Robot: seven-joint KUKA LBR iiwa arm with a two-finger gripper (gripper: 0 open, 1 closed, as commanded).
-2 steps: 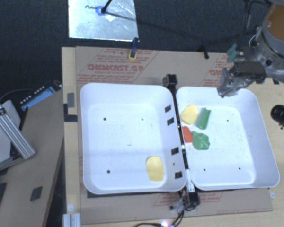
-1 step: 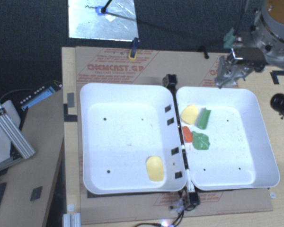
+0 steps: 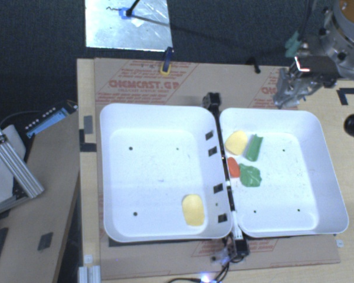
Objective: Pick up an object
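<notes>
in the camera view the gripper (image 3: 290, 90) hangs above the far edge of the right bin (image 3: 327, 175), nothing visible between its fingers, and whether they are open or closed i cannot tell. the likely targets sit at that bin's left side: a yellow piece (image 3: 236, 141), a green strip (image 3: 253, 147) touching it, an orange piece (image 3: 233, 167) and a green lump (image 3: 251, 175) just nearer, while another yellow lump (image 3: 193, 209) lies alone near the left bin's (image 3: 115, 175) near right corner. they look small, light, smooth and probably slightly slippery, so pinching the lone lump across its narrow width seems safest.

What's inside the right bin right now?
In the right bin, by its left wall: a yellow piece, a green block, an orange piece, a green lump. Nothing looks covered.
</notes>
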